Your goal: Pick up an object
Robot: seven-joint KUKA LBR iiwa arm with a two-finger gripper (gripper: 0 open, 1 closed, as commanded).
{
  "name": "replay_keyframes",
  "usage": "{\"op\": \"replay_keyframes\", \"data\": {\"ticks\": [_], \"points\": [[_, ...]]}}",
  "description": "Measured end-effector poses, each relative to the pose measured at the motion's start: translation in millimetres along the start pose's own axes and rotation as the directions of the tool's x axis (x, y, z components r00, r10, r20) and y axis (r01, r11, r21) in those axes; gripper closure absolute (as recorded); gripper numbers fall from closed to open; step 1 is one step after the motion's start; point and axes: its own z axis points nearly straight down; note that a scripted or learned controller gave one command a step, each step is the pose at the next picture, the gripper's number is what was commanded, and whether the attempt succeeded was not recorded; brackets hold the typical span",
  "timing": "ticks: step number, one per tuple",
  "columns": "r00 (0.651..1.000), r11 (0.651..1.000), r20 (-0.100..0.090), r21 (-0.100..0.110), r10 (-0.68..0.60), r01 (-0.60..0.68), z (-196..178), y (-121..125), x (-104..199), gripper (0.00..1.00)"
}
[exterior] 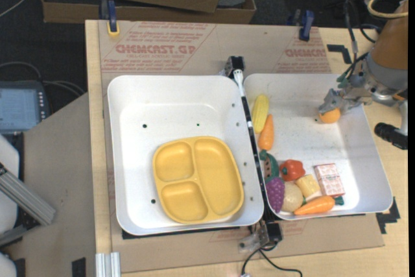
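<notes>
My gripper [338, 105] is low over the far right part of the right bin [363, 152], reaching in from the right. A small orange fruit [330, 116] sits right at its tip, partly covered by it; whether it is gripped is unclear. Along the bin's left wall lie a yellow corn cob [260, 112] and an orange carrot [266, 132]. At the near side are a green vegetable [269, 165], a red pepper [292, 169], purple grapes [276, 190], a pale round piece [293, 198], a pink box [329, 179] and a second carrot [314, 205].
The left bin [136, 107] holds a yellow divided plate [198, 178] towards its near side. A black divider clip [235, 65] marks where the two bins meet. Bare floor [305, 139] lies in the middle of the right bin.
</notes>
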Motion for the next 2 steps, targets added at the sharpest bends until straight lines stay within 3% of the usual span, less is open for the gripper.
{"op": "replay_keyframes", "data": {"ticks": [1,2], "points": [[1.0,1.0,0.004,-0.009,-0.004,0.004,16.0,7.7,74.0,1.0],[1.0,1.0,-0.001,-0.01,-0.007,0.007,-72.6,17.2,152.5,1.0]]}}
